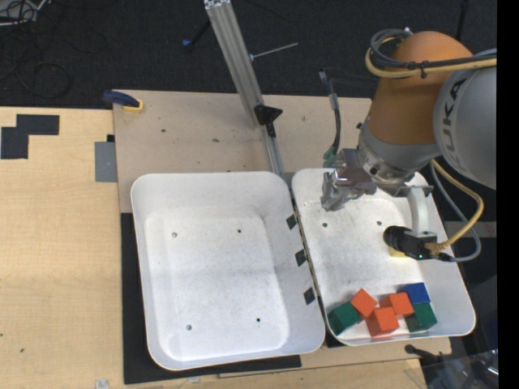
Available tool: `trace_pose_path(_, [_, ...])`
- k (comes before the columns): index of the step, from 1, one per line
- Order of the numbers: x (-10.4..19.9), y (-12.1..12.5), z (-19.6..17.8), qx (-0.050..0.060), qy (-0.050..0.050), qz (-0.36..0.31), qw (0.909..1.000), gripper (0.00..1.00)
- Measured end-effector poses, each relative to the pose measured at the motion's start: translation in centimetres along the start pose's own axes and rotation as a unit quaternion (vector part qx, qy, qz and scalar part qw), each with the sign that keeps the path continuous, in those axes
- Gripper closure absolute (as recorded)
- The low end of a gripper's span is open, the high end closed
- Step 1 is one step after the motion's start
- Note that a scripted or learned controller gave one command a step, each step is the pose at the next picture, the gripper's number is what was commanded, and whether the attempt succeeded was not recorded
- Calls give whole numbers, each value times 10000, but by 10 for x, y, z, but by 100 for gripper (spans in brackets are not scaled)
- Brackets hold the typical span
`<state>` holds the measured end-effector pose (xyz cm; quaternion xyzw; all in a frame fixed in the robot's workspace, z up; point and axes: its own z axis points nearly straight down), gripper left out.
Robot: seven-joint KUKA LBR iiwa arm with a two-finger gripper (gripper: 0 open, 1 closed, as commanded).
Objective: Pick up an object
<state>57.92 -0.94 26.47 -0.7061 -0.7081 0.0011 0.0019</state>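
Several small blocks lie clustered at the near end of the right bin: a green block, orange blocks, a blue block and a dark green block. My gripper hangs over the far end of the same bin, well apart from the blocks, with nothing seen between its fingers. The view does not tell how the fingers stand.
The left bin sits beside the right one, with black clips along the shared edge. A slanted aluminium rail rises behind the bins. A black and yellow part hangs by the arm's cable over the right bin.
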Motion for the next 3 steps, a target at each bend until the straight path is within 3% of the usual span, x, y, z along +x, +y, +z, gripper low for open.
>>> trace_pose_path(2, [103, 13, 24, 0, -5, -2, 10000, 100])
trace_pose_path(3, [102, 12, 23, -1, -11, -1, 10000, 0])
